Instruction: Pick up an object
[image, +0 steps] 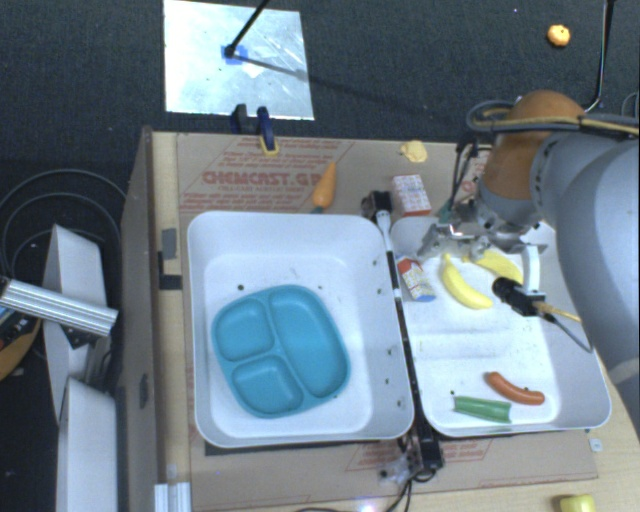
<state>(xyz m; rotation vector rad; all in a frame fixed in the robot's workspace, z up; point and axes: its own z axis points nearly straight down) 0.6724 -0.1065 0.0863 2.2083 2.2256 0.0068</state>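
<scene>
The arm (590, 200) covers the right bin's (560, 415) far corner and part of a yellow piece (497, 264). The gripper's (470, 232) finger state is indistinct. A yellow-green object (576, 503) is cropped by the lower edge.

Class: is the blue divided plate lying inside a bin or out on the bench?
Inside: the blue divided plate lies flat in the left bin.

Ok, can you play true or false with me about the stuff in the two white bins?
1. The blue tray lies in the left bin. True.
2. The banana lies in the left bin. False: it lies in the right bin.
3. The end effector is over the right bin, near the banana. True.
4. The sausage lies on the blue tray. False: it lies in the right bin, beside the green piece.
5. The carrot lies outside both bins. True.
</scene>
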